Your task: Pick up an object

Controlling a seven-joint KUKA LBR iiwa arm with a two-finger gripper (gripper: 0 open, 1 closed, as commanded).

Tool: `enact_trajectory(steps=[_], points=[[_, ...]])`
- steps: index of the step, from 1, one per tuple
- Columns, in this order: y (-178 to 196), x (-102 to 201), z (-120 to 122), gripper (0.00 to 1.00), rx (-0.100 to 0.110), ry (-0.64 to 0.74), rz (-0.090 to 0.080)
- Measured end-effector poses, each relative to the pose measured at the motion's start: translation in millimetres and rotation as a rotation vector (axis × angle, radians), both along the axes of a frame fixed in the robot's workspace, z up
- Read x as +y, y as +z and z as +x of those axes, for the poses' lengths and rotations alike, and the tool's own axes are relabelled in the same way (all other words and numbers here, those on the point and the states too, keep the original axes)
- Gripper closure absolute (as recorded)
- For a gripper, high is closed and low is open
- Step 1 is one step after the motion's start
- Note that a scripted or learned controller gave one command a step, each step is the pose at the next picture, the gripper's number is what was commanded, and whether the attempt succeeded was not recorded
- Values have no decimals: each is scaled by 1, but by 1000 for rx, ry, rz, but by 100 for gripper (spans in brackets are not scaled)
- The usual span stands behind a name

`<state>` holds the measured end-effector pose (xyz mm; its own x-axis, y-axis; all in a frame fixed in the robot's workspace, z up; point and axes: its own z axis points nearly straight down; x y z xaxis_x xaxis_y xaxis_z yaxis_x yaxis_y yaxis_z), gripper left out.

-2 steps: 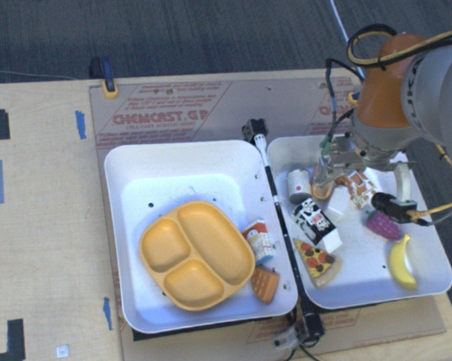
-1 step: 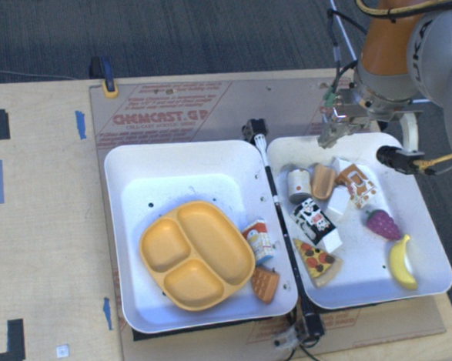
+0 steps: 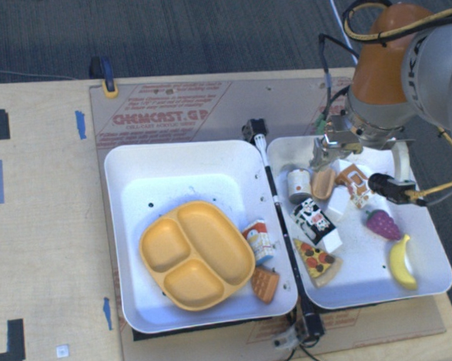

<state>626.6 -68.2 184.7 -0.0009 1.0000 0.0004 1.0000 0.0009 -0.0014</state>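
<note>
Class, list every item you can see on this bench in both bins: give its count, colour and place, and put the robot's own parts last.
Divided plate: one, yellow, left bin, centre.
Small can: one, red, white and blue, left bin, by the plate's right edge.
Waffle-like piece: one, orange-brown, left bin, lower right corner.
Banana: one, yellow, right bin, lower right.
Grapes: one bunch, purple, right bin, above the banana.
Pizza slice: one, orange with red spots, right bin, lower left.
Cow-print carton: one, black and white, right bin, left of centre.
Clamp: one, blue and yellow, board's top left corner.
Arm: one, grey with orange band, reaching over the right bin.
Claw: one, metal, over the right bin's upper part.
</note>
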Motion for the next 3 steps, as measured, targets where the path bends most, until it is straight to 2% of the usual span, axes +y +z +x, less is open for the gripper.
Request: enact_trajectory(steps=[1, 2, 3], points=[[0, 13, -101, 100, 1, -2, 1], [42, 22, -15, 100, -4, 0, -1], [0, 43, -60, 100, 1, -1, 0]])
